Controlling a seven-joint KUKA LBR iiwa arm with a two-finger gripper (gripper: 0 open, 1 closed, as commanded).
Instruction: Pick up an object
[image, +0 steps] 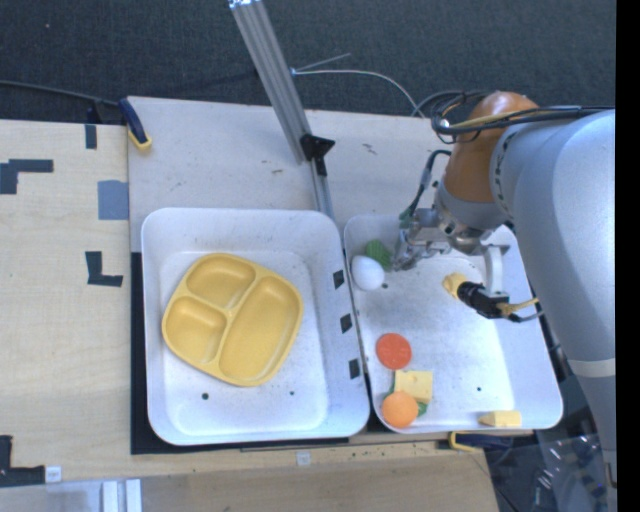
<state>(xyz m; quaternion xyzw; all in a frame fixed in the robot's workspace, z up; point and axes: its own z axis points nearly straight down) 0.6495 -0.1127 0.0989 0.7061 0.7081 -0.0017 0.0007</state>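
Observation:
My gripper (404, 256) is down in the far left part of the right bin (520, 375). It hangs right beside a green item (377, 251), which is partly hidden by it, and just right of a white egg-shaped object (367, 272). Nearer the front of this bin lie a red disc (393, 351), a yellow wedge (414, 384), an orange ball (400, 409) and a small yellow block (500, 419). Nothing is visibly held.
The left bin (175, 395) holds a yellow divided plate (233, 317). A metal pole (285, 90) slants over the bench behind the bins. The grey arm (570, 200) covers the right bin's right side.

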